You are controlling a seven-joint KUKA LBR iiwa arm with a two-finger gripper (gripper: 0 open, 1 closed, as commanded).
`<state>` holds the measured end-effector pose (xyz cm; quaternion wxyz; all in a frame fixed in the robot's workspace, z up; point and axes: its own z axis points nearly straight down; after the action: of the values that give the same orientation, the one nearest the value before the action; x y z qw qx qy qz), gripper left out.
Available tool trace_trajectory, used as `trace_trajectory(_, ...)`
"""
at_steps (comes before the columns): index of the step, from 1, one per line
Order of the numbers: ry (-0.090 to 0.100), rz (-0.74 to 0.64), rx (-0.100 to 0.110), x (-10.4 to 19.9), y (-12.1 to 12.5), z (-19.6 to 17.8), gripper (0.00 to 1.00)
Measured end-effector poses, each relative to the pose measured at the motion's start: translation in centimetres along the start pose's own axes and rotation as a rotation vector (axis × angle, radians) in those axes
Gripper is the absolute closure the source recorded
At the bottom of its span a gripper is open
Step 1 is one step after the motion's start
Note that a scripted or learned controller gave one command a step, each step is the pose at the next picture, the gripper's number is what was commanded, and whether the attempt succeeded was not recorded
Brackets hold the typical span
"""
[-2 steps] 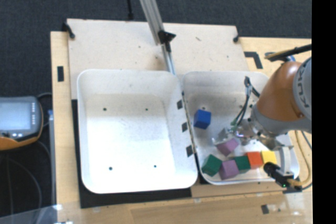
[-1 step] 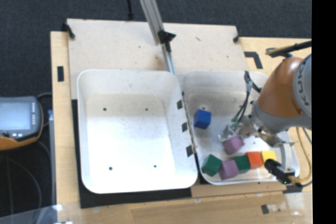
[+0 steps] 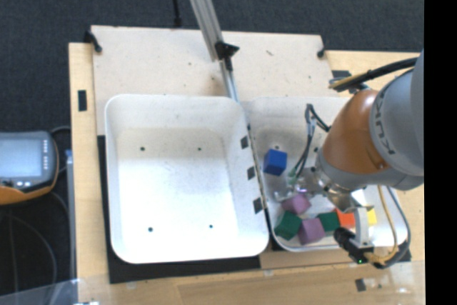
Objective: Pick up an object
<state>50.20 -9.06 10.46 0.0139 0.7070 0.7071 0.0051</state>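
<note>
The right bin (image 3: 285,114) holds a blue cube (image 3: 275,161) near its middle left. Toward its front lie a purple block (image 3: 296,204), a dark green block (image 3: 288,226), a second purple block (image 3: 311,230), a green block (image 3: 329,221) and an orange block (image 3: 346,218). My gripper (image 3: 305,191) reaches down from the grey and orange arm, right over the upper purple block. The arm hides most of the gripper and the right part of the bin.
The left bin (image 3: 178,178) sits beside the right one, with a raised divider wall between them. A metal pole (image 3: 203,7) slants up from behind the bins. A handheld screen device (image 3: 27,162) rests off the bench at far left.
</note>
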Motion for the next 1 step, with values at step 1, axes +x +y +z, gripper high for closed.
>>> trace_trajectory(1,0.014,-0.007,0.018,5.41,-1.31,-9.70,1.00)
